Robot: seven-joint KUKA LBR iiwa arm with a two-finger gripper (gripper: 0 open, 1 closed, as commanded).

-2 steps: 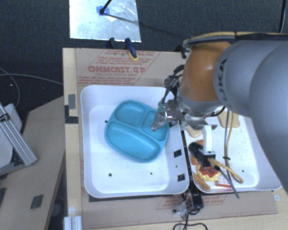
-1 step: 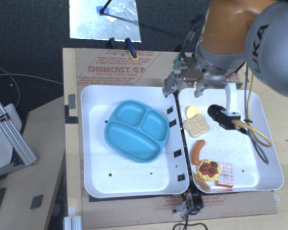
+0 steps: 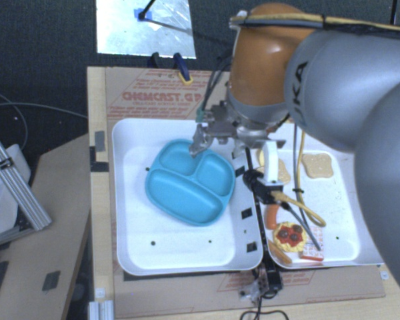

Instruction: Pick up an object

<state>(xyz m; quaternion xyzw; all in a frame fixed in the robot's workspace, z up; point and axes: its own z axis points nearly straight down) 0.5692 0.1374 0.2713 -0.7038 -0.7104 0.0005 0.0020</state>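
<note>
Sky-blue divided plate [image 3: 189, 187] in white left bin [image 3: 137, 245]. Right bin [image 3: 343, 235] also white, w/ tan toast slice [image 3: 317, 165], pizza toy [image 3: 290, 237] in yellow w/ red dots. Arm [image 3: 347, 92] grey, orange band [image 3: 267, 52]. Brown cardboard [image 3: 153, 95] w/ red lettering under bins.

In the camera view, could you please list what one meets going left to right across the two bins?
Blue divided plate in the left bin → claw above the plate's far right edge → pizza toy → toast slice in the right bin.
</note>
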